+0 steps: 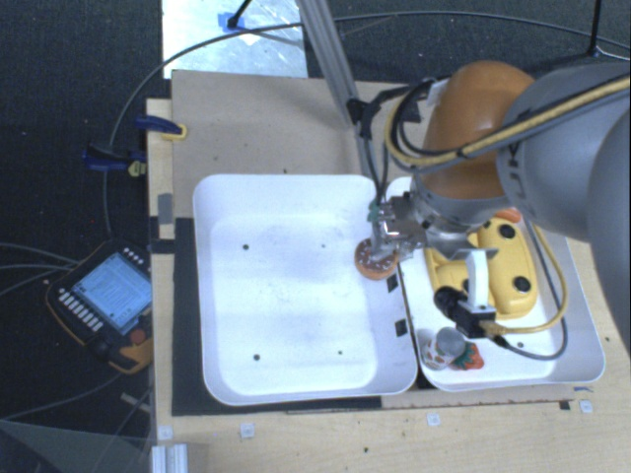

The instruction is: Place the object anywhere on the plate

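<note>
One claw (386, 227), at the left bin's (286, 363) right rim; can't tell how it's set | step, I'd say: carrying | cookie (375, 260) sits right under its tip, maybe gripped | next: find the plate, lower, release | right bin (582, 358) holds yellow toy (508, 264).

Single fixed overhead view, slanting down on both white bins (212, 264).
</note>
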`<state>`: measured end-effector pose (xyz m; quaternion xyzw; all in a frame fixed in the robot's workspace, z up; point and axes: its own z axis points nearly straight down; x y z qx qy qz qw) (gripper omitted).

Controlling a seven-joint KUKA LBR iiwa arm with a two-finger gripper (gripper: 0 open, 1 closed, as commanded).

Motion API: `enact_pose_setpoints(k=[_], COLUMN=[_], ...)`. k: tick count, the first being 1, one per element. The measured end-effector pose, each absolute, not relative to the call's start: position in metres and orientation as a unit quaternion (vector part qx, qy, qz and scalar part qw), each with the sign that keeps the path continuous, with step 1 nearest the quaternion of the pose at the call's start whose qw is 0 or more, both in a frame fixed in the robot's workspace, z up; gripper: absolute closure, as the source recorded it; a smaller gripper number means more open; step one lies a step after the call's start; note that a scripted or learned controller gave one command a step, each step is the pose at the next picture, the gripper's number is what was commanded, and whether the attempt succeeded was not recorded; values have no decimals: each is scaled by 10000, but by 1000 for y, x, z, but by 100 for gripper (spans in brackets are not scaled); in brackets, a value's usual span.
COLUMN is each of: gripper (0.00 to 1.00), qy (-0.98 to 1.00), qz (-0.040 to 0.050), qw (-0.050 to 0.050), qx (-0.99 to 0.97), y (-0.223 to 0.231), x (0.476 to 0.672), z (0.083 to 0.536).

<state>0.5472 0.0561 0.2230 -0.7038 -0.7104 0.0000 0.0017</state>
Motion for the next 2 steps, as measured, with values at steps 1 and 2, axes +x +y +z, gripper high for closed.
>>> enact_pose_setpoints(k=[1,2], gripper=[100,0], qy=[-7104,-7084], qz=[-3,-3], qw=[15,3], qx=[-7038,-7058], y=[104,101], x=[528,529], z=[215,215])
